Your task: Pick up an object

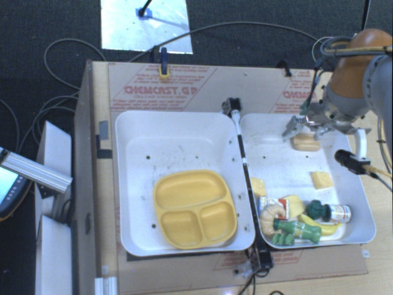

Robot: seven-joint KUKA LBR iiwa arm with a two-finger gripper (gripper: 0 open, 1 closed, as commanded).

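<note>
My gripper [304,128] hangs at the back of the right bin [270,146], its fingers spread open. A tan bread-like piece [306,143] lies on the bin floor directly below the fingertips, and whether they touch it is unclear. Nothing is lifted. A flat yellow square [322,179] lies nearer the front, and another yellow square [258,186] sits by the left wall. Piled in the front corner are a green bottle [297,230], a small bottle with a dark green cap [328,212], a banana [326,229] and a pale pastry [269,214].
A yellow divided plate [195,217] lies in the front of the left bin [141,140]. The wall between the two bins [242,158] runs just left of the gripper. The arm's grey and orange wrist [359,72] leans over the right bin's back right corner.
</note>
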